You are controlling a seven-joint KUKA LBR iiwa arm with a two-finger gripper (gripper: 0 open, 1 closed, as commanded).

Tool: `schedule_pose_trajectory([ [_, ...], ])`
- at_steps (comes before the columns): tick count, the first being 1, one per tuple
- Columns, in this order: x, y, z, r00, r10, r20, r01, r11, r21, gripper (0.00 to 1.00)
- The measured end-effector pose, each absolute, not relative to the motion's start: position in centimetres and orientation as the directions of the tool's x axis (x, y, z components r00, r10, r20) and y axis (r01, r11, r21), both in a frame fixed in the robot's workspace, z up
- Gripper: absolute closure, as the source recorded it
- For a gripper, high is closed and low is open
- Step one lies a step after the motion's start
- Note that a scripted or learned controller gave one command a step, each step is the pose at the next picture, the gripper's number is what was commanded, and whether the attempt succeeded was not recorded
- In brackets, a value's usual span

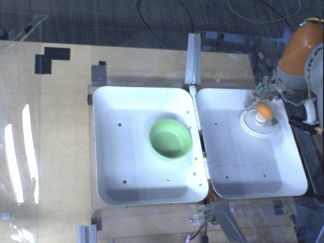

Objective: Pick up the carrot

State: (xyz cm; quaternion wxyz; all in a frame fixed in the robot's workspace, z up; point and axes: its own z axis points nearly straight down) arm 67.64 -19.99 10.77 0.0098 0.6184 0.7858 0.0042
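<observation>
Camera view, from above at a slant: two shallow white bins sit side by side on a light wooden bench (50, 151), separated by a metal divider rail (193, 59) running up from their shared edge. The left bin (116, 176) holds a green bowl (170, 138), upright, resting right of the bin's centre and close to the shared wall. The right bin (253, 171) holds a small white plate (259, 125) in its upper right portion. The carrot (264, 110), orange with a touch of green at its lower right end, lies at the upper part of that plate, with a small pale piece just below it; its exact contact with the plate cannot be resolved. The arm (298, 54), grey with an orange band, enters from the right, and its gripper (263, 96) sits directly above and against the carrot's upper side. Whether the claw is spread or closed, and whether it has any hold on the carrot, cannot be told at this resolution. Dark cables (167, 9) loop across the floor beyond the bench.
</observation>
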Motion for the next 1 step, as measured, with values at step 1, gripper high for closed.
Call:
schedule_pose_trajectory([
  [1, 67.04, -7.87, 18.62, -0.381, 0.924, -0.003, 0.924, 0.381, 0.007, 1.0],
])
